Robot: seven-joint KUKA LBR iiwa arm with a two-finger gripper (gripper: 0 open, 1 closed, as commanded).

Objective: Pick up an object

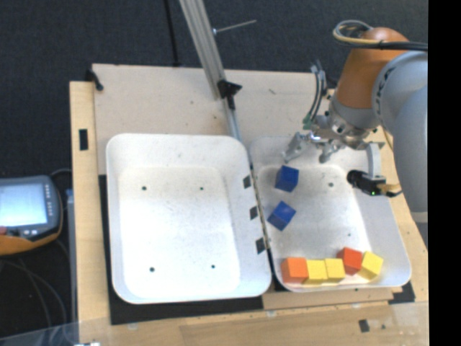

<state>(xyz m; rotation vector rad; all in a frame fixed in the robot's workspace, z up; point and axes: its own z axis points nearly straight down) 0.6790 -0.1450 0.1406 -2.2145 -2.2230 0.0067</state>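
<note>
— Orange, yellow and red blocks are lined up along the near wall of the right bin (374, 215): an orange block (294, 269), two yellow blocks (325, 270), a red block (352, 259) and a tilted yellow block (372, 264). What is seen farther in?

— Two blue blocks are found near the bin's left wall, the nearer blue block (281, 215) and the farther blue block (287, 178), a little apart from each other. The left bin (180, 215) lies alongside on the table (144, 99).

— And the claw?

— The claw (315, 147) is held above the far end of the right bin, just beyond the farther blue block. Nothing is seen between its fingers; how wide they are spread cannot be told.

— What might be spoiled?

— The block could be nudged toward the wall if the claw is lowered off-centre, or clipped on a corner because it sits turned.
</note>
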